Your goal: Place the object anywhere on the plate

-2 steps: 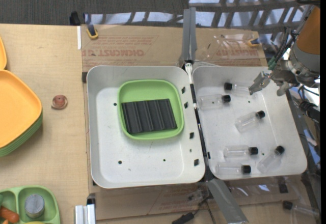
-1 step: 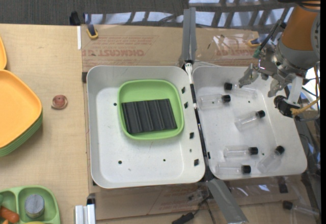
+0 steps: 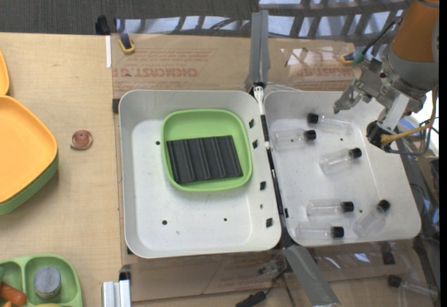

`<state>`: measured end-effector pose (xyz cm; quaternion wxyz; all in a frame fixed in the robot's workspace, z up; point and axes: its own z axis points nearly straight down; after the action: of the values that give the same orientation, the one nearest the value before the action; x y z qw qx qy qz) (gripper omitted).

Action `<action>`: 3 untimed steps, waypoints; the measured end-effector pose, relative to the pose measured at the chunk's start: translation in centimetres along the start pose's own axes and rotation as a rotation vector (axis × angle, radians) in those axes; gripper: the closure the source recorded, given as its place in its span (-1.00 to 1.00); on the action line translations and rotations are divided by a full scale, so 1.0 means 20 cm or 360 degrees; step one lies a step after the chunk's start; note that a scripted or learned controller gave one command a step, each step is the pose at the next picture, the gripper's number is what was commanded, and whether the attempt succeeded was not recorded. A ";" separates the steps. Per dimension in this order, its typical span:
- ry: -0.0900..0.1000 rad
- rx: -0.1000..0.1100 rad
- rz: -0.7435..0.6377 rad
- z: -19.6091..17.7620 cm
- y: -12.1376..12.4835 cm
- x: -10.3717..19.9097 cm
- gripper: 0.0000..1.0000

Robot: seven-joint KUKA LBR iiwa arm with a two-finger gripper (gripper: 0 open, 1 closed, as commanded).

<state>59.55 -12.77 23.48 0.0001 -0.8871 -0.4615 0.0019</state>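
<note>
A green square plate (image 3: 175, 128) sits in the left white bin (image 3: 195, 229). A black ribbed slab (image 3: 206, 159) lies flat on the plate, covering most of its middle. Several clear vials with black caps lie scattered in the right white bin (image 3: 394, 190); one vial (image 3: 341, 158) is near the centre and another vial (image 3: 328, 208) lies closer to the front. My gripper (image 3: 349, 98) hangs over the far right corner of the right bin, above its rim and apart from the vials. Nothing shows in its grasp.
A stack of orange plates (image 3: 24, 152) lies on the wooden bench at far left, with a small reddish knob (image 3: 82, 138) beside it. A green divided tray (image 3: 35, 281) sits at the bottom left. A metal divider (image 3: 260, 54) runs between the bins at the back.
</note>
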 end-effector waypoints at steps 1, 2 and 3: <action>-0.0001 0.0004 0.0198 0.09 -0.10 0.15 -1.00; -0.0001 0.0001 0.0450 -0.28 0.26 0.04 -1.00; -0.0002 0.0005 0.0718 -0.05 0.31 0.06 -1.00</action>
<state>65.23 -15.35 24.39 0.0007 -0.9679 -0.2515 0.0032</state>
